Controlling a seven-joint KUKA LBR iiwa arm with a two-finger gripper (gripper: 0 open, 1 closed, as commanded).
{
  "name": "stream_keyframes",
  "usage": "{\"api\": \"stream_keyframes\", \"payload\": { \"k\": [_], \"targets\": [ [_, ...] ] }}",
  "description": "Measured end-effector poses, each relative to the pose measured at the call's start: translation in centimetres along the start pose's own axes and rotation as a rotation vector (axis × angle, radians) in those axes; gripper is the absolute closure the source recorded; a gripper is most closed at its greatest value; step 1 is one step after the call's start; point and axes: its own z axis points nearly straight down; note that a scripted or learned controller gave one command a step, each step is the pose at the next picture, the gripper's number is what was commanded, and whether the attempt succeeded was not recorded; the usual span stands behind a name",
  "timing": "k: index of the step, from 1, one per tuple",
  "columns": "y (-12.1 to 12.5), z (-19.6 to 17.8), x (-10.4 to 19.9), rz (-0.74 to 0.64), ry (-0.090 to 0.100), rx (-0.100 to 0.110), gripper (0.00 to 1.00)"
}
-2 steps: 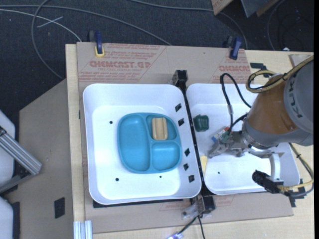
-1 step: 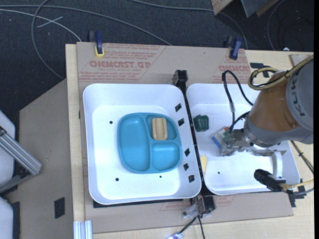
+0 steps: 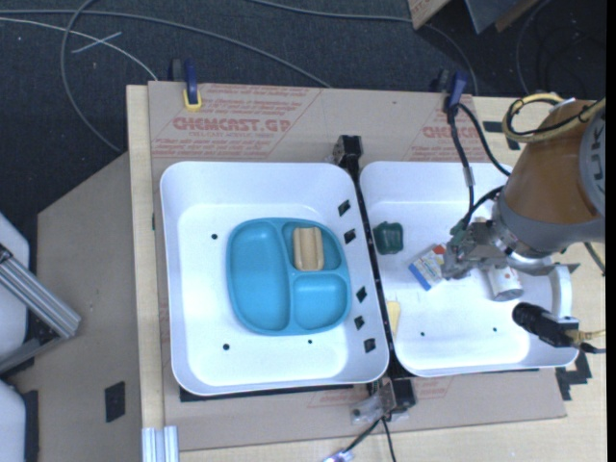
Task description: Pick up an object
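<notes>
A dark carpeted floor with loose grey cables surrounded the desk [image 3: 289, 114], a brown cardboard-covered board clamped at its far edge and carrying two shallow white bins side by side. In the left white bin [image 3: 192, 200] we saw a blue plastic tray with three compartments [image 3: 260, 277], and a tan wooden block [image 3: 307, 248] lay in its upper right compartment. The right white bin [image 3: 423, 345] held a small dark green object [image 3: 388, 237] near the divider, a small flat packet coloured blue, white and red [image 3: 426, 267] towards the middle, and a yellowish scrap [image 3: 393, 317] close to the near left side.

The grey arm with its orange band reached in from the right, and its gripper [image 3: 469, 251] stood low over the right bin, just beside the coloured packet or touching it; we could not tell which. Whether the gripper was open or closed we could not tell either, since the metal parts blurred together from above.

We judged the task as not yet done. Nothing appeared lifted, and every object seemed to rest on a bin floor or in the tray. The packet looked the likeliest target, so the grasp and the lift both remained.
</notes>
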Motion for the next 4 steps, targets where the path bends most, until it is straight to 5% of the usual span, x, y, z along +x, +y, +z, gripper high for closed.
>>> {"api": "stream_keyframes", "payload": {
  "k": [2,4],
  "targets": [
    [-1.0,-9.9,-0.4,0.0,0.0,0.0,1.0],
    [4.0,-7.5,7.8,-0.003,0.002,0.005,1.0]
  ]
}}
